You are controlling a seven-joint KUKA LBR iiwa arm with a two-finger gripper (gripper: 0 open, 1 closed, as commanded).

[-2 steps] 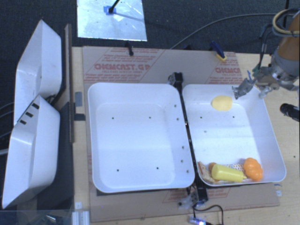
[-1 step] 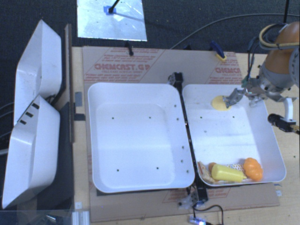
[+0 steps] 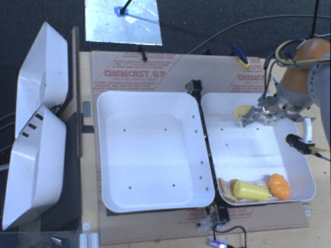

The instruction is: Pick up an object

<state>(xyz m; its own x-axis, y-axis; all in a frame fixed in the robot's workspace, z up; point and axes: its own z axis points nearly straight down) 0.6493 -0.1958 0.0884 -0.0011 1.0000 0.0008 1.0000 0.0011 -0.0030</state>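
From above, the grey arm's two-finger gripper (image 3: 248, 119) hangs low in the right shallow white bin (image 3: 258, 149), at a pale yellow round object (image 3: 241, 111) near the far wall. A yellow cylinder (image 3: 251, 191), orange ball (image 3: 279, 186) and tan piece (image 3: 225, 188) crowd the near edge.

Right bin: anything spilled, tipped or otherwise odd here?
Nothing spilled or broken. The toys lie bunched against the right bin's near wall, and the gripper sits low by a yellow object at the far wall.
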